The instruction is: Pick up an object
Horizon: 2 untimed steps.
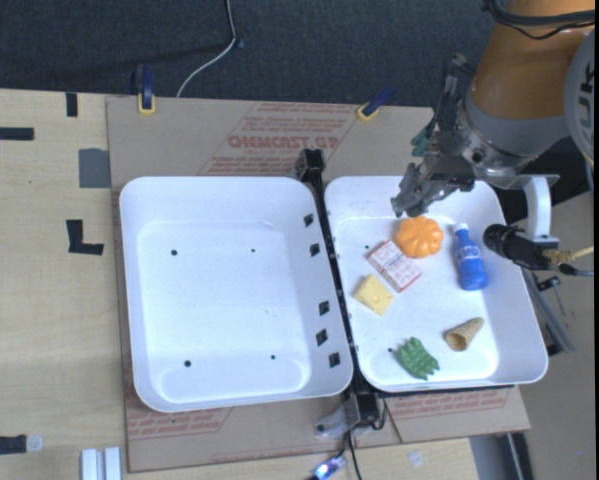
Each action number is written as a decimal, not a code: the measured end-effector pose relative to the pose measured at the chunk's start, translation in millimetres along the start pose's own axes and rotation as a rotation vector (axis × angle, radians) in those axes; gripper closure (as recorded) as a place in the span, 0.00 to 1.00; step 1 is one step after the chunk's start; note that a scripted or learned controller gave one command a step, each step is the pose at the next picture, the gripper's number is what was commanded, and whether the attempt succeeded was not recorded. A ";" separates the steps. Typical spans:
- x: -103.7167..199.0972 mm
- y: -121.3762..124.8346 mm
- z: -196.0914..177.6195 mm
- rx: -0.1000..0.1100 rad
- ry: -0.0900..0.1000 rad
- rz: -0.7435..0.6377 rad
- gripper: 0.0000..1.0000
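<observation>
- Two shallow white bins are sitting side by side on the surface (39, 268), the left bin (139, 268) showing bare floor and the right bin (509, 368) carrying every object.
- An orange pumpkin-like toy (420, 236) is lying near the right bin's far side, with a blue bottle (468, 258) just beside it.
- A red-and-white packet (393, 265) and a yellow block (374, 294) are resting nearer the divider.
- A green leafy piece (417, 358) and a tan cone (463, 334) are sitting toward the near rim.
- The gripper (411, 204) is hanging just above the orange toy; I cannot tell whether it is released or clenched.
- Open floor is lying around the green piece.
</observation>
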<state>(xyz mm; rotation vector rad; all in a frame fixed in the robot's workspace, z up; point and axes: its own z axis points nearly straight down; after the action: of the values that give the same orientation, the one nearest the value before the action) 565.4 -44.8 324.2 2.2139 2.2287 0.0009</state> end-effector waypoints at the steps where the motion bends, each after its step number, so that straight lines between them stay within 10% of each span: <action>1: 16.3 7.9 -22.1 0.000 0.000 0.003 1.00; 2: 14.9 -86.2 25.4 0.012 0.001 0.008 1.00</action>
<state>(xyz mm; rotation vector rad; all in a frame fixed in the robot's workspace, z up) 479.1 -30.4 298.7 2.2297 2.2260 -0.0120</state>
